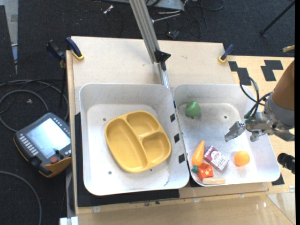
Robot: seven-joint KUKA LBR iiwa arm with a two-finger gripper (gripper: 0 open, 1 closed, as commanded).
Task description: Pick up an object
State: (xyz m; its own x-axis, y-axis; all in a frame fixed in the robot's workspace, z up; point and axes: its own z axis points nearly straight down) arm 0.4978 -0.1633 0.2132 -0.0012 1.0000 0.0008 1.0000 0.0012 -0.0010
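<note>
The right bin (220, 97) holds several toys: a green round one (192, 108) near its back left, an orange carrot (198, 152), a pink and white small box (216, 158), a red piece (205, 171), a pale stick (213, 181) at the front rim, and an orange ball (242, 158). My gripper (244, 134) hangs over the right part of this bin, just behind the orange ball and clear of it. Its fingers are spread, open, with nothing between them.
A yellow divided plate (138, 139) lies in the left bin (89, 125). A slanted metal pole (146, 25) comes down to the bins' shared back edge. A teach pendant (44, 144) lies on the floor at the left.
</note>
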